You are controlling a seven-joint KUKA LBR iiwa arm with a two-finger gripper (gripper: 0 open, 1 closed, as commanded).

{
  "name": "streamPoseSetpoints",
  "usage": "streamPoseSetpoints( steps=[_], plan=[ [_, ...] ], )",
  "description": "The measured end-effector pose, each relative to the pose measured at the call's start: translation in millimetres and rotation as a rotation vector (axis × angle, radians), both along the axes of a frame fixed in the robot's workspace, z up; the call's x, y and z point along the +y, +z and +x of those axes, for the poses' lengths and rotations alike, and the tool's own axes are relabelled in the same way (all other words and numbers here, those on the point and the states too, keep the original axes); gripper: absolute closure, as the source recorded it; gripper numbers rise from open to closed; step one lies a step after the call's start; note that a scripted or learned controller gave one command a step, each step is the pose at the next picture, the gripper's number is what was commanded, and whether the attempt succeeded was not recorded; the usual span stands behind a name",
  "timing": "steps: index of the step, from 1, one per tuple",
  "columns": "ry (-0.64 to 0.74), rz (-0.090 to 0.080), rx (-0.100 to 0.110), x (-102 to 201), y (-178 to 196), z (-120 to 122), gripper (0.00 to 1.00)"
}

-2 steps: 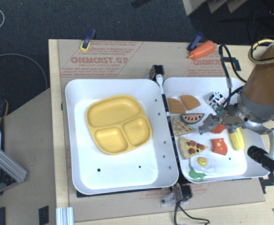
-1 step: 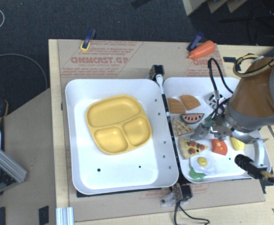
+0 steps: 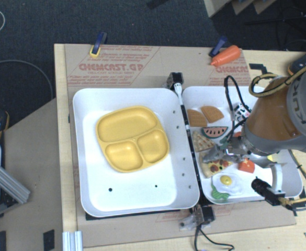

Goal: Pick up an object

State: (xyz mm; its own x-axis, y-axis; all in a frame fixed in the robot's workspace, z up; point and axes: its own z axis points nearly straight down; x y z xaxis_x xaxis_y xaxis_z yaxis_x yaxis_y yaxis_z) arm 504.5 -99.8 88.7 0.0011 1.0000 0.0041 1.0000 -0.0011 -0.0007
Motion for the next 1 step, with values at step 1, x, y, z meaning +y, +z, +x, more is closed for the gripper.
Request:
streamPoseSetpoints(
  steps=[1],
  plan=[
    [0.000, -0.004, -0.011, -0.6, 14.4, 2.5, 1.00]
  ],
)
